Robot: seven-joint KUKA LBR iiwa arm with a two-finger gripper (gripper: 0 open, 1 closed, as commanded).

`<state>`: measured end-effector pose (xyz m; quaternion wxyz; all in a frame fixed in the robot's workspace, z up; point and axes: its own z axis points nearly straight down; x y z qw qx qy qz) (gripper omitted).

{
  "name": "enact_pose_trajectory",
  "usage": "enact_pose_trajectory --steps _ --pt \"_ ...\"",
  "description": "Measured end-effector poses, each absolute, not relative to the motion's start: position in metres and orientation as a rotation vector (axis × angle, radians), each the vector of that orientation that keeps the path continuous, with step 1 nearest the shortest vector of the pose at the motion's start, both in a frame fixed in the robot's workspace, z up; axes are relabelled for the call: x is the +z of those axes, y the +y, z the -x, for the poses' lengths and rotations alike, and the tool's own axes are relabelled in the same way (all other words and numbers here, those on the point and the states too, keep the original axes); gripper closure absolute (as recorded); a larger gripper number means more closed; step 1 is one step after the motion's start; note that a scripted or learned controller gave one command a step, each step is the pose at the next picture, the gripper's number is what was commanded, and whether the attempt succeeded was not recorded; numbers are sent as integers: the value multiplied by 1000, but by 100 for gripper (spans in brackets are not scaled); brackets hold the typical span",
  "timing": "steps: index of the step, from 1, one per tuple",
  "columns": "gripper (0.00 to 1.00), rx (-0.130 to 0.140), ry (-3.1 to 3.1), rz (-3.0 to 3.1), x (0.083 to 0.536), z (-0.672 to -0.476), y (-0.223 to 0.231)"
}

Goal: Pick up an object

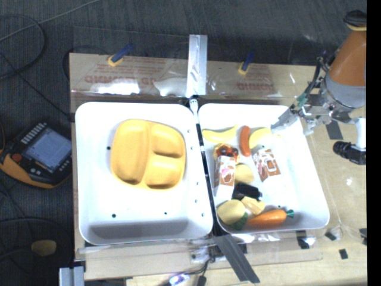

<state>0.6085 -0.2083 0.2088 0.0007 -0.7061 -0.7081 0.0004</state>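
My tool (284, 121) hangs at the right bin's (314, 177) upper right corner, just beside the banana (259, 136); can't tell its opening. Nothing grasped. I judge this approach phase. Next: descend onto banana or sausage (244, 139), then close.

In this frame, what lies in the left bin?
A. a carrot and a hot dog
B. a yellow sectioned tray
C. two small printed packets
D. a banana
B: the yellow sectioned tray lies in the left bin, while the carrot, hot dog and printed packets are in the right bin.
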Motion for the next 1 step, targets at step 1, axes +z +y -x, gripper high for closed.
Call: enact_pose_trajectory --steps 1 --pt "0 4 -2158 2284 94 -612 -183"
